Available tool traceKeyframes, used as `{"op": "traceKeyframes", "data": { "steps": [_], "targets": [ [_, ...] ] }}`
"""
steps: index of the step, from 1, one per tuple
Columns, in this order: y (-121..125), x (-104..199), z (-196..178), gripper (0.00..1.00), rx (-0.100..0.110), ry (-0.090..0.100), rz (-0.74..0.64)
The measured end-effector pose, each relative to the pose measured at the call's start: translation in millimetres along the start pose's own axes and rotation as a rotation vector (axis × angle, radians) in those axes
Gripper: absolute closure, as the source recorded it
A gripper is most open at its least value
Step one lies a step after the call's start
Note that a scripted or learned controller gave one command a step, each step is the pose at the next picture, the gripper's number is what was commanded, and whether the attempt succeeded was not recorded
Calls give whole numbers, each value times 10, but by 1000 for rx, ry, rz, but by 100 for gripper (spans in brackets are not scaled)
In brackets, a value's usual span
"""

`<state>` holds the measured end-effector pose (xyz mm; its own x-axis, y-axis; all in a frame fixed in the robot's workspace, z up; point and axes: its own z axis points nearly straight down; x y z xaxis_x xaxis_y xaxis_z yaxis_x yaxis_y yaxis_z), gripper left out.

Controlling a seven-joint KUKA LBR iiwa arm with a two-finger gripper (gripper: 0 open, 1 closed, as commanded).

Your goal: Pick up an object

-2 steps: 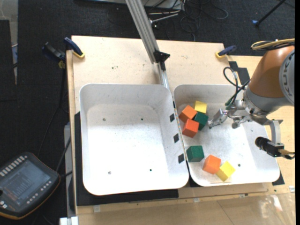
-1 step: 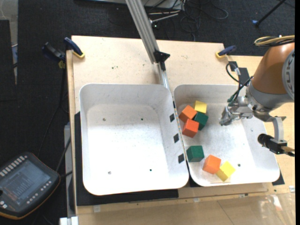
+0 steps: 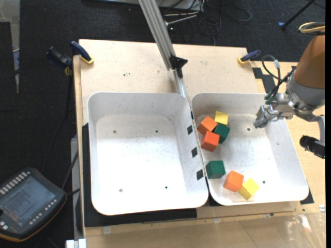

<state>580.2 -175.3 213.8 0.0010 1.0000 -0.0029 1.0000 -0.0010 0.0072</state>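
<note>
Claw (image 3: pixel 261 119) over the upper right of the right bin (image 3: pixel 289 159), with no block in its grip; whether it is released or clenched cannot be told.

It hangs above bare white floor near the bin's upper right wall, with open room below it and to its left. The nearest blocks sit well apart from it at upper left of that bin: a yellow cube (image 3: pixel 221 118), an orange cube (image 3: pixel 208 124), a red-orange cube (image 3: pixel 210 140) and a dark green cube (image 3: pixel 222 132), clustered and touching near the divider. Lower down, a green cube (image 3: pixel 215 169) lies just beside the left wall, and an orange block (image 3: pixel 234 181) and a yellow block (image 3: pixel 249 188) touch near the bottom rim. The left bin (image 3: pixel 103 138) lies across the divider on the counter (image 3: pixel 129 66).
</note>
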Motion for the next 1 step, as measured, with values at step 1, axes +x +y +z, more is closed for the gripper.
{"op": "traceKeyframes", "data": {
  "steps": [1],
  "targets": [
    [3, 2, 124, 100, 7, 2, 0]
  ]
}}
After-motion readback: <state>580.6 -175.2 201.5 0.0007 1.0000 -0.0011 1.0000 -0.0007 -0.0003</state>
